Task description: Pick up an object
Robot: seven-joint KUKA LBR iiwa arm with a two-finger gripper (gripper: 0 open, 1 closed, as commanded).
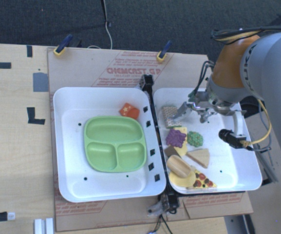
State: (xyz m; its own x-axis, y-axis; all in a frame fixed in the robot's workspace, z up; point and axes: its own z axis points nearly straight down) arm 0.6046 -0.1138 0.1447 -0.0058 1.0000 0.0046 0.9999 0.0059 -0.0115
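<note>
My gripper (195, 112) hangs over the back of the right bin (247, 172), its two fingers spread open with nothing between them. Just to its left lies a grey speckled piece (169, 115). In front of it are a purple grape bunch (176, 137) and a green broccoli piece (195, 139). Nearer the front lie a tan wedge (199, 157), a bread roll (178, 166) and a yellow slice with red spots (198, 181). An orange piece (129, 110) sits in the left bin (67, 130), behind a green divided plate (115, 143).
A black divider (152, 130) runs between the two bins. The arm's orange band (230, 65) and a black cable fitting (230, 138) hang over the right bin's right half. Clamps (62, 45) hold the cardboard at the back.
</note>
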